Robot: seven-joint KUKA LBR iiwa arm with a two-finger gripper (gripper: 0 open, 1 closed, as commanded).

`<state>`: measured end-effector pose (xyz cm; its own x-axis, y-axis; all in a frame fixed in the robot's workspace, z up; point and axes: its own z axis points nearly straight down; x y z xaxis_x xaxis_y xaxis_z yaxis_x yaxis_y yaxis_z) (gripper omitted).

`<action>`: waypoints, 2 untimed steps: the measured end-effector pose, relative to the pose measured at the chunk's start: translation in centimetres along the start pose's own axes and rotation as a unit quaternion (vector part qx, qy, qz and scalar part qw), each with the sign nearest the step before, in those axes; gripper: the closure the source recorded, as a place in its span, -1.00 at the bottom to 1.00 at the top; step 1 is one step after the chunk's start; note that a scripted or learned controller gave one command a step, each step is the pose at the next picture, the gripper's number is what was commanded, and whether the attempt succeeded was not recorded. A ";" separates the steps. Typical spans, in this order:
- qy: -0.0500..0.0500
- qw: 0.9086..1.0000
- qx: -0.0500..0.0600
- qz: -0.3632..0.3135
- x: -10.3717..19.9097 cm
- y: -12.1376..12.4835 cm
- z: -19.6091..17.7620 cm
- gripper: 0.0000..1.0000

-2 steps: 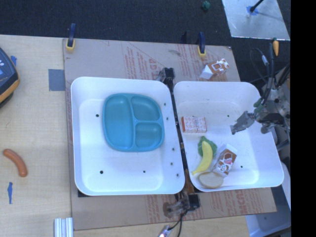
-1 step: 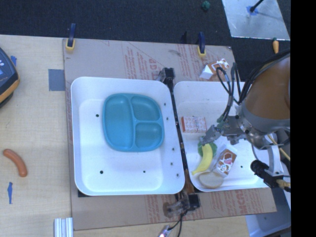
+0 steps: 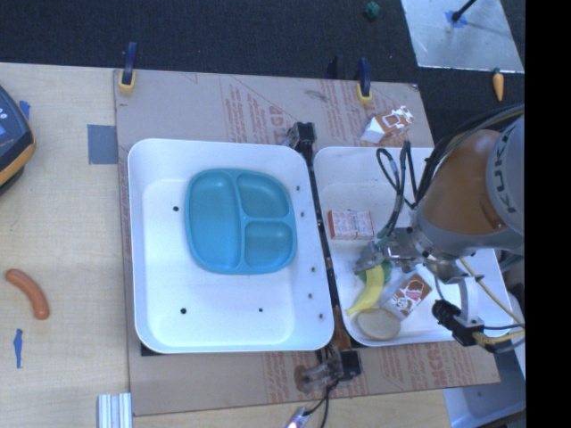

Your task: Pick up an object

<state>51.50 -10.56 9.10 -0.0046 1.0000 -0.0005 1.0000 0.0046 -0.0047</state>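
Note:
The right bin (image 3: pixel 335 169) holds a yellow banana (image 3: pixel 368 291), a small orange-and-white box (image 3: pixel 350 224), a red-and-white carton (image 3: pixel 408 294) and a round tan disc (image 3: pixel 379 325). My gripper (image 3: pixel 378 259) hangs low over the bin's middle, right above the banana's upper end and just below the small box. The wrist and its cables hide the bin's right part. Whether anything is held cannot be made out.
The left bin (image 3: pixel 152 328) carries a blue divided plate (image 3: pixel 241 220). An orange sausage (image 3: pixel 28 293) lies on the bench at far left. A small snack packet (image 3: pixel 388 126) sits behind the right bin. A dark device (image 3: pixel 11 141) is at the left edge.

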 end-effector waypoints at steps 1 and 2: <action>-0.001 1.000 0.000 -0.001 -0.1 0.0 -1.0 1.00; 0.000 1.000 -0.001 0.000 6.5 1.3 -10.1 1.00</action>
